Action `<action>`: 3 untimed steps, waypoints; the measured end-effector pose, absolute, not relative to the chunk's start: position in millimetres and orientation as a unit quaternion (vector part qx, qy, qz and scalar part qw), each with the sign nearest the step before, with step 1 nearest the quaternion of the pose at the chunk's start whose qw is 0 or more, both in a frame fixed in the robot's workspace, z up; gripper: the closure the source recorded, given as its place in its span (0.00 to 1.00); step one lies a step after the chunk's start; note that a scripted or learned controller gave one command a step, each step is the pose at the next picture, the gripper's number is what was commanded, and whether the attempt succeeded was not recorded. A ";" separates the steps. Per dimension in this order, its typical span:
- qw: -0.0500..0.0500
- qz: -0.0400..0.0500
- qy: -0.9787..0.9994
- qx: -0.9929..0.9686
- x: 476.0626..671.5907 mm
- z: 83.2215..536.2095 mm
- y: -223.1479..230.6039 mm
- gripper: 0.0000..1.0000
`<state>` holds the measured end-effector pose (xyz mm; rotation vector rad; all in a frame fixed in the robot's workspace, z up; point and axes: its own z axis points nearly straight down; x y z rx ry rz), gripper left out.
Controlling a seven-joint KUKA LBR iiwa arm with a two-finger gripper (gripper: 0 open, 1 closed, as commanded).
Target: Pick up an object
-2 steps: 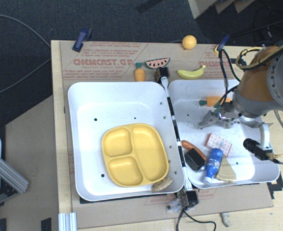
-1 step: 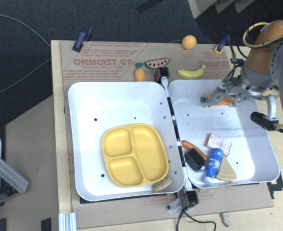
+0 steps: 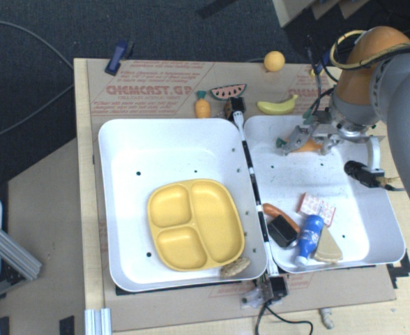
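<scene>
Gripper (image 3: 297, 142), finger state unclear, hovers upper right over an orange object (image 3: 309, 146) in the right bin (image 3: 383, 222); centring squarely before descending seems wise.

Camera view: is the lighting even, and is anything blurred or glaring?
Camera view: even, soft light and faint shadows; mild glare on the left bin floor; yellow tray sharp; pincer region small and indistinct; arm at the frame edge soft.

Bright even overhead light, soft faint shadows, mild glare on white bins (image 3: 121, 187), slightly grainy focus
</scene>
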<state>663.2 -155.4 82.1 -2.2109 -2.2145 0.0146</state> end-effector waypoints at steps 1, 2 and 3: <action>0.000 0.000 -0.707 -0.707 597.9 124.0 -224.4 0.00; 0.001 0.000 -0.707 -0.707 504.1 83.9 -135.5 0.00; 0.000 0.000 -0.707 -0.707 504.6 94.0 -135.8 1.00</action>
